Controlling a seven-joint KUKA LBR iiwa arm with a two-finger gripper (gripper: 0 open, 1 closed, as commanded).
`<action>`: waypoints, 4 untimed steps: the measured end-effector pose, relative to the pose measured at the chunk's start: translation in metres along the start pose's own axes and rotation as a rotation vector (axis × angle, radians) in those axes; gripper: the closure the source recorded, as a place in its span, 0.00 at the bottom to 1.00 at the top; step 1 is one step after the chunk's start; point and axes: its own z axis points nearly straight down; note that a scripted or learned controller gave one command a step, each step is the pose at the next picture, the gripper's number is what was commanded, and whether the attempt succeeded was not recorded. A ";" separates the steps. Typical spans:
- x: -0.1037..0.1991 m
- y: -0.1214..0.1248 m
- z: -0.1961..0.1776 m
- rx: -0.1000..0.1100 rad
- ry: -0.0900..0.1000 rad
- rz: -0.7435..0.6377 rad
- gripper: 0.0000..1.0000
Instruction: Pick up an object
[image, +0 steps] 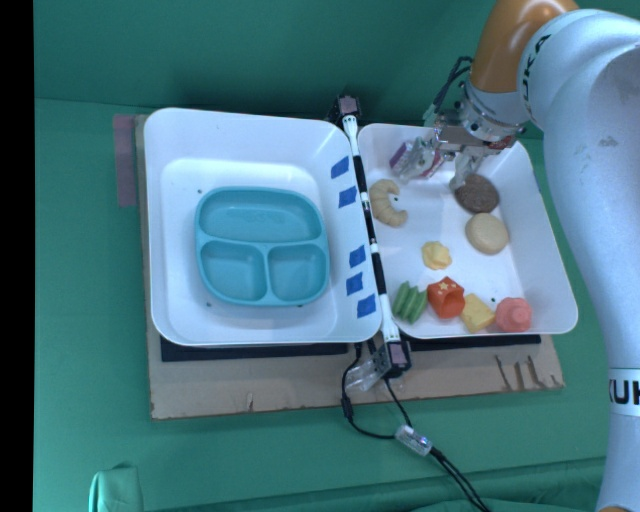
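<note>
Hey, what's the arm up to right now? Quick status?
Gripper low over right bin, far end. Nothing seen between its fingers. Brown patty and croissant nearest. Nothing blocking.

Bench (80, 300) — green-covered surface. Lying directly on it: 1 brown cardboard sheet (250, 385), flat, with a dark mat (250, 352) showing along its front edge beneath the bins. On this base, 2 shallow white bins side by side: left bin (175, 140) and right bin (545, 290), their inner walls touching along a black-and-white striped bar (362, 200). 4 blue tape patches (350, 230) mark the left bin's right wall. A strip of dull purple tape (124, 160) sits at the cardboard's far left edge. A black cable (420, 440) trails from the bar's near end across the cloth — toward the lower right.
</note>
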 end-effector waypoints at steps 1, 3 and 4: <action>0.000 0.000 0.000 0.000 0.000 0.000 0.00; -0.004 0.001 0.000 0.000 0.011 -0.008 0.00; -0.004 0.001 0.000 0.001 0.011 -0.007 0.00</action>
